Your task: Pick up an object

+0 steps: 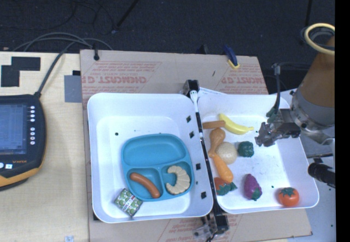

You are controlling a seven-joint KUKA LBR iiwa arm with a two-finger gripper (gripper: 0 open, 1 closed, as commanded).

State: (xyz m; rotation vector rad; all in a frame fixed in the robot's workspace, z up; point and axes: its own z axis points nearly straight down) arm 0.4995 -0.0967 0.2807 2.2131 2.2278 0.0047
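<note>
While the gripper (264, 136) hangs over the right bin (306, 178), whether it is spread or pressed together I cannot tell. Just beside it lies the broccoli (246, 149).

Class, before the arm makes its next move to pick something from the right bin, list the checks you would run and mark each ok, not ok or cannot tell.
1. Pincer sits over the right bin: ok.
2. Pincer carries nothing visible: ok.
3. Finger opening: cannot tell.
4. Nearest target, the green vegetable, lies unobstructed from above: ok.
5. Green vegetable free of neighbours: not ok, it sits close against the white onion.
6. Tomato stands alone as an easier fallback: ok.
</note>
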